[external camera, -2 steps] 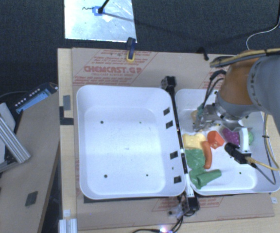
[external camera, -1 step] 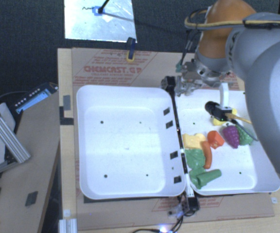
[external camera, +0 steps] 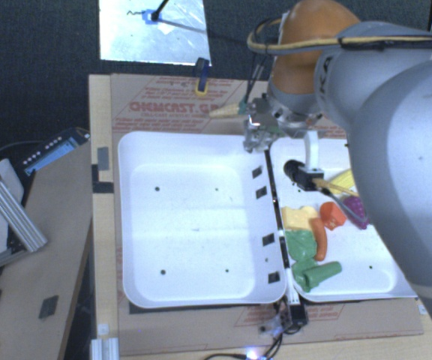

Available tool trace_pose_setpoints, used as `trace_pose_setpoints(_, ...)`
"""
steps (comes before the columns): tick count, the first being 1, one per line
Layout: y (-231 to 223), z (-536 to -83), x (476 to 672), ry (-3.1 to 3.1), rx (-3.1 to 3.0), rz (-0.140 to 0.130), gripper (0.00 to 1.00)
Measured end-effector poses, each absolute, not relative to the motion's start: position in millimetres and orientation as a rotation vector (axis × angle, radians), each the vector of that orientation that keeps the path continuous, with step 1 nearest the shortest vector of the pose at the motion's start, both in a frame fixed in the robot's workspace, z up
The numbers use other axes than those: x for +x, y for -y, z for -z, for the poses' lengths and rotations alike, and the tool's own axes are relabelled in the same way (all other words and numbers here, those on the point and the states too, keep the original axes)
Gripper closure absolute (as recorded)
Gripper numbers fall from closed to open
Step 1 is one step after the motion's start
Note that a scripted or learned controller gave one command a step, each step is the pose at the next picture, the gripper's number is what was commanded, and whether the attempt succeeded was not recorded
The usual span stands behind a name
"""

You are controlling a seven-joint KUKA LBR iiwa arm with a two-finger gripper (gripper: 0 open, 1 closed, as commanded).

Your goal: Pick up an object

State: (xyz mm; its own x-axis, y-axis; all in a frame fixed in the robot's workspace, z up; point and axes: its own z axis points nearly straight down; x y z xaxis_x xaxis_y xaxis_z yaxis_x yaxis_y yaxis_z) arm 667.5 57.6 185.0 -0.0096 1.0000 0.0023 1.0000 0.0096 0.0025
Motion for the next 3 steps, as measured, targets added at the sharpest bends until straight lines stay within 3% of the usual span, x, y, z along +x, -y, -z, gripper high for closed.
trace_pose_setpoints(1, -138, -258, 669.4, -2.232, 2.205, -0.015, 1.0)
trace_pose_setpoints(2, -190, -175, 514.4, -2.245, 2.217, 0.02, 1.0)
trace_pose_setpoints(3, -231, -298, 485.9, -2.233, 2.208, -0.018, 1.0)
